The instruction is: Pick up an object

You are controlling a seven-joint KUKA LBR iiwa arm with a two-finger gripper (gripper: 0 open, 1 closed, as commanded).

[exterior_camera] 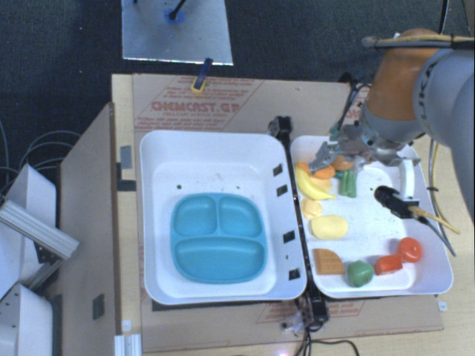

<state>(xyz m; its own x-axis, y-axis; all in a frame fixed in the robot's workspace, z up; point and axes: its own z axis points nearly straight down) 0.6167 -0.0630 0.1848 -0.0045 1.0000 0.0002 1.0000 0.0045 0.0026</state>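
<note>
Clock bearings taken with 12 at the top of the view.

Arm point(445, 102) came in from 3 o'clock, with its orange band point(397, 80) above the 12 o'clock rim of the right bin point(367, 225). Gripper point(330, 156) hung low over that bin's 11 o'clock corner. Whether the claw was wide or narrow could not be told from this angle, and nothing could be seen held in it.

Contents of the right bin:
- Orange piece point(324, 173) just at 6 o'clock of the gripper, very close under it; contact could not be made out.
- Banana point(312, 185) at 10 o'clock, along the bin's inner wall and touching the orange piece.
- Green piece point(347, 185) just at 3 o'clock of the orange piece.
- Small pale yellow chunk point(312, 208) just at 6 o'clock of the banana.
- Yellow oval point(329, 227) at 9 o'clock.
- Brown slice point(326, 261) at 8 o'clock.
- Green round item point(359, 273) at 6 o'clock, near the rim.
- Red-orange piece point(387, 264) at 5 o'clock, just beside the green round item.
- Tomato-like ball point(409, 249) at 4 o'clock, touching or nearly touching the red-orange piece.

The left bin point(215, 162) held a blue divided plate point(219, 237), lying flat toward its 6 o'clock side, well apart from the gripper.
</note>
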